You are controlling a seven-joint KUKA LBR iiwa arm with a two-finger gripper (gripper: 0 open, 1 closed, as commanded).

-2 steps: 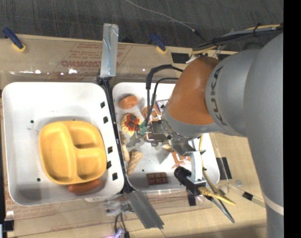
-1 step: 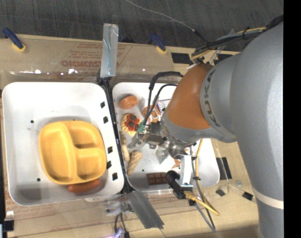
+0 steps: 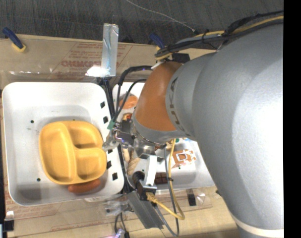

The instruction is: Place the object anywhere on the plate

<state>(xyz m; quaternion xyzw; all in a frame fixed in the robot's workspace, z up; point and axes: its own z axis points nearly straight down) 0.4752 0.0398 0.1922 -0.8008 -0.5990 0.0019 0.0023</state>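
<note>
Lying in the left white bin (image 3: 16, 148), a yellow sectioned plate (image 3: 71, 150) rests on the bin floor, its three compartments bare, and an orange-red rounded thing (image 3: 85, 187) peeks out from under its near edge. Between the two bins runs a divider wall (image 3: 110, 133) with black clips. Just right of it the gripper (image 3: 121, 144) hangs low over the inner edge of the right white bin (image 3: 197, 175), below the orange band (image 3: 152, 105) of the arm; its fingers are buried under wrist hardware and cables, so whether they are apart or closed cannot be told, and nothing can be seen held between them. Behind the wrist, in the right bin, a patch of something orange (image 3: 129, 102) shows, and farther right a white item with orange print (image 3: 182, 158) lies on the bin floor.

Which of these is the task's object cannot be settled; the nearest candidate is the orange patch just beside the gripper. It looks like a small toy-like piece, probably light and rigid, with a smooth skin that could slip. A grasp across its narrowest width, near the middle, seems safest.
</note>
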